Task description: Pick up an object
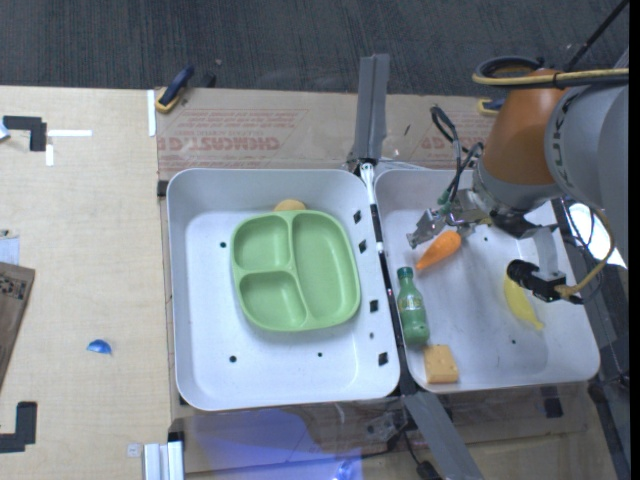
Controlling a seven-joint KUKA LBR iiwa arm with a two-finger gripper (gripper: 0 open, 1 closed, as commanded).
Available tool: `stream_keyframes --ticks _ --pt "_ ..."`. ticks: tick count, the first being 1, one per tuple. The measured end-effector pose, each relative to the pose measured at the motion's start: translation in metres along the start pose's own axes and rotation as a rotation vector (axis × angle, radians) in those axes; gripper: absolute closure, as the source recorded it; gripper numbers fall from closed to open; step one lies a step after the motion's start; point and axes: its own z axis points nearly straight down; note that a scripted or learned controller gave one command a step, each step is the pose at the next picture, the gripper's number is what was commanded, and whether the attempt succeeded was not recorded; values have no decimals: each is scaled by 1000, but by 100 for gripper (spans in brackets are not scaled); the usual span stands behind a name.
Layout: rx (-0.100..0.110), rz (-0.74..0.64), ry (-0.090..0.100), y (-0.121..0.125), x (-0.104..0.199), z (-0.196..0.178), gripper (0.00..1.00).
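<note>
The worktop (pixel 80 268), pale wood, fills the left and lower part of the view and carries two shallow white bins side by side. The left bin (pixel 200 348) sits near the centre; the right bin (pixel 480 358) lies toward three o'clock, the two meeting along a dark divider. The arm (pixel 590 138), grey with an orange band (pixel 522 138), comes in from about two o'clock and bends down over the upper part of the right bin. In the left bin a green three-compartment plate (pixel 297 268) lies a little tilted, and a small yellowish object (pixel 290 206) peeks out from behind its twelve o'clock edge. In the right bin, a green bottle (pixel 411 305) lies along the nine o'clock wall, a tan block (pixel 441 364) rests just beside its lower end at about seven o'clock, and a yellow banana-like piece (pixel 522 303) lies toward three o'clock. The claw (pixel 428 232) hangs at about eleven o'clock in that bin, right at an orange carrot (pixel 440 251), whose upper end meets the claw's tip; whether the claw is parted or closed on it I cannot tell.
</note>
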Motion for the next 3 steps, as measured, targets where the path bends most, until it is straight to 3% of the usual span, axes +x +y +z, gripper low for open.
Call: stream_keyframes --ticks 1,2,3 --pt "25 -104 11 -23 -6 11 0" --pt "24 -99 10 -23 -8 2 100" --pt "27 62 8 13 25 -132 100"
